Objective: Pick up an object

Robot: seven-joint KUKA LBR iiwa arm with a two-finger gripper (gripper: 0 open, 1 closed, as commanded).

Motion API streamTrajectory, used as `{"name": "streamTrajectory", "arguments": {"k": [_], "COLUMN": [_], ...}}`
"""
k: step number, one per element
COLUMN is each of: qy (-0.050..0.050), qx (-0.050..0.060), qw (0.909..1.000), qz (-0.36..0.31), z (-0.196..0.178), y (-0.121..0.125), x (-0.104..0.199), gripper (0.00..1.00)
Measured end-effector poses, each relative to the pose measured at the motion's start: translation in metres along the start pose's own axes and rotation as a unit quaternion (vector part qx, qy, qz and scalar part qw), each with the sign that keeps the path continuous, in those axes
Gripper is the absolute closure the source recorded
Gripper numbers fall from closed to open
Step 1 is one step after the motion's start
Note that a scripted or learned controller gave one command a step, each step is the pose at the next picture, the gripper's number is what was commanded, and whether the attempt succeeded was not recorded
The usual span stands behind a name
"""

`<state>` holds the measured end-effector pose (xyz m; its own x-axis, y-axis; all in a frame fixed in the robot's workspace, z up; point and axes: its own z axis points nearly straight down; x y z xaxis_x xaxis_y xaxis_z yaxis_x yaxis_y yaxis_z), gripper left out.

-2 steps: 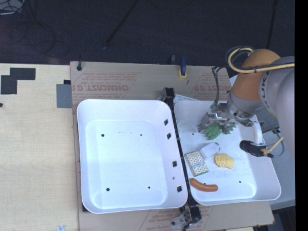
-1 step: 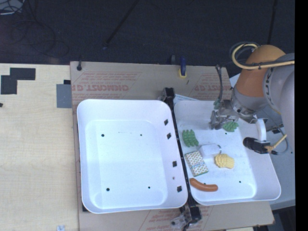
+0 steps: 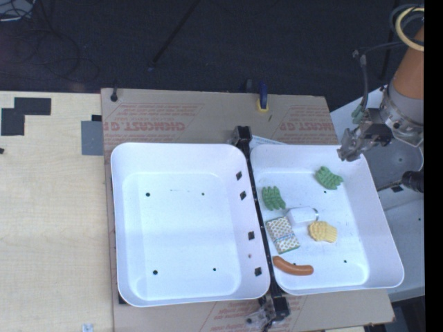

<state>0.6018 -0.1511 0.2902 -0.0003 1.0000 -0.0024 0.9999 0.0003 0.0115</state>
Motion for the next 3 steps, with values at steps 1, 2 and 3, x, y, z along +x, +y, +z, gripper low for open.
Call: {"name": "streamTrajectory", "arguments": {"k": [1, 2, 3], "qy": [0.002, 0.002, 0.001], "qx": [0.005, 0.001, 0.003], "qw": [1.0, 1.0, 1.0], "qz": [-0.002, -0.004, -0.002], "z": [-0.048, -0.156, -0.233], "y": [-0.012, -0.002, 0.032], "x": [0.058, 0.131, 0.172], "gripper": [1.0, 1.0, 1.0]}}
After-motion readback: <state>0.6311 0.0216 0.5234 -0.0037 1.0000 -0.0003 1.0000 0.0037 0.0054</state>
